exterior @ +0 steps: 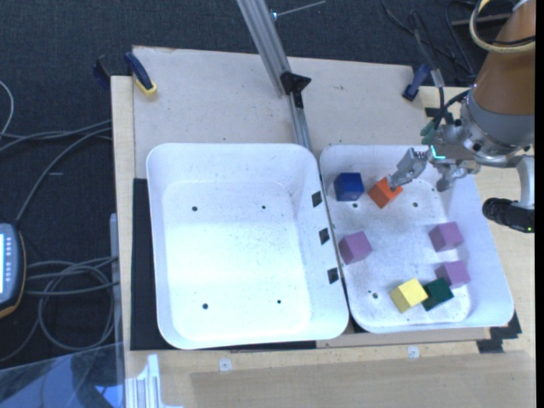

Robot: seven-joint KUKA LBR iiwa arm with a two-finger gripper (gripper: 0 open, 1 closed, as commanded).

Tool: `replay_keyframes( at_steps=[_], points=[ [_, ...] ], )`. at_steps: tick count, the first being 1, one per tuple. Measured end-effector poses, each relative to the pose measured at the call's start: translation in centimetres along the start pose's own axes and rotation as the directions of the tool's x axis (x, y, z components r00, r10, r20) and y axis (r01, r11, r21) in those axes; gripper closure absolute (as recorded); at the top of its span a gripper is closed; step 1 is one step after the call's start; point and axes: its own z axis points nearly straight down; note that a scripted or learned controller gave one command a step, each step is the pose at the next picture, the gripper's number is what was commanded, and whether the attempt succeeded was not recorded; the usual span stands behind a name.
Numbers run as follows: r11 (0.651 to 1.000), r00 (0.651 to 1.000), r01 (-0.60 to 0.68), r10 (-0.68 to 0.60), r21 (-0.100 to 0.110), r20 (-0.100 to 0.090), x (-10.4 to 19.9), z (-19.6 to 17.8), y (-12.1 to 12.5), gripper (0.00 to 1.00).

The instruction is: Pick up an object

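1. two shallow white plastic bins sit side by side on a pale wooden bench (221,92), both with rounded corners and a speckled, kinda dusty-looking floor
2. the left bin (170,313) has just a few small dark dots on its floor
3. the right bin (497,300) holds the blocks, all small chunky cubes with a matte look: a blue block (348,185) near the back left, a purple block (355,246) by the divider, two more purple ones (445,235) (457,271) toward the right wall, then a yellow block (409,294) touching a dark green block (439,293) at the front
4. the orange block (383,192) is tilted, just right of the blue one, near the back of the right bin
5. the gripper (401,177) comes in from the right, grey metal with an orange band higher up the arm; its fingertip is right at the orange block, but honestly I can't tell if it's clamped on it or just touching
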Motion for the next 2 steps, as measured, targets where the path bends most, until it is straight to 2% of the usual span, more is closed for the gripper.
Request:
replay_keyframes(
  at_steps=[1,2],
  points=[
    [1.0,1.0,0.0,0.0,-0.006,0.001,0.0,-0.3,0.1,0.0],
    [1.0,1.0,-0.001,0.001,0.0,0.001,-0.4,4.3,-0.6,0.0]
  ],
)
